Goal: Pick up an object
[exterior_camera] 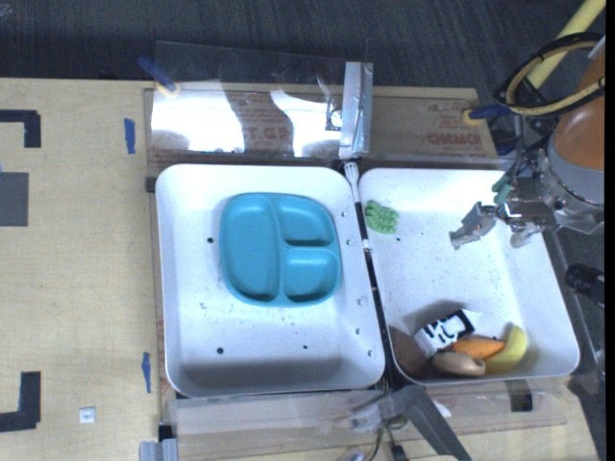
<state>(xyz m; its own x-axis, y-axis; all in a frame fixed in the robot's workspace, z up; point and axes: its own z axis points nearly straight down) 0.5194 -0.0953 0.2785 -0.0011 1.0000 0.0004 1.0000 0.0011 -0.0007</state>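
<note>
My gripper (pixel 497 230) hangs over the right bin's upper right part, its two fingers spread apart with nothing between them. A green ridged object (pixel 381 218) lies at the right bin's upper left, well to the gripper's left. Along the bin's front edge sits a cluster: a black and white item (pixel 446 328), an orange carrot-like piece (pixel 478 348), a yellow banana (pixel 516 345), a tan oblong piece (pixel 459 364) and a brown object (pixel 408 351). The cluster lies below the gripper, apart from it.
The left bin (pixel 187 334) holds a blue divided plate (pixel 280 248). A metal divider (pixel 355 109) stands behind the bins, beside a clear glossy panel (pixel 240 109). Cables (pixel 538 65) loop at the upper right near the arm's orange band (pixel 584 137).
</note>
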